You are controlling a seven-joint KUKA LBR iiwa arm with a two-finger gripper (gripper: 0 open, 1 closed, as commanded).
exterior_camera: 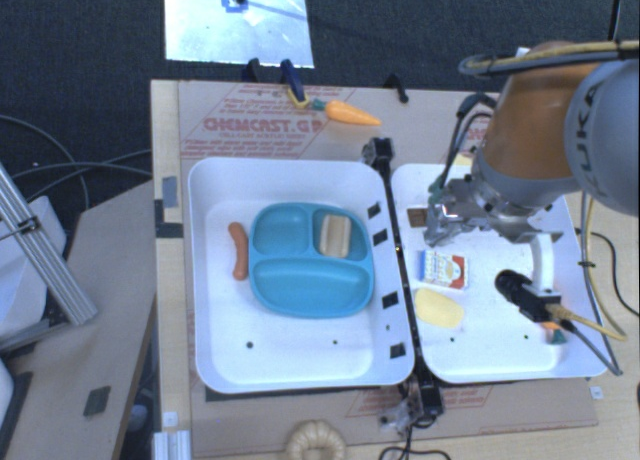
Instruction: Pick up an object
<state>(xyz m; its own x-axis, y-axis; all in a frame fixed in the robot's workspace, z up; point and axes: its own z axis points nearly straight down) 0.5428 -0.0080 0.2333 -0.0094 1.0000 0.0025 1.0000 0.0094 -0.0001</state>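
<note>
Hovering over the right bin point(500, 353), the hand point(440, 228) hangs just above a small red, white and blue packet point(442, 269), which lies flat on the bin floor. Whether the hand is released or clenched cannot be told from this angle. A good pick likely calls for a straight descent centred on the packet, closing across its narrower side. A yellow wedge point(438, 308) lies just beside the packet and could get nudged. Farther out, the left bin point(215, 348) holds a blue divided plate point(300, 288) carrying a bread piece point(334, 236), with a sausage point(238, 250) beside it. A carrot point(348, 114) rests on the surface point(250, 126) behind.
</note>
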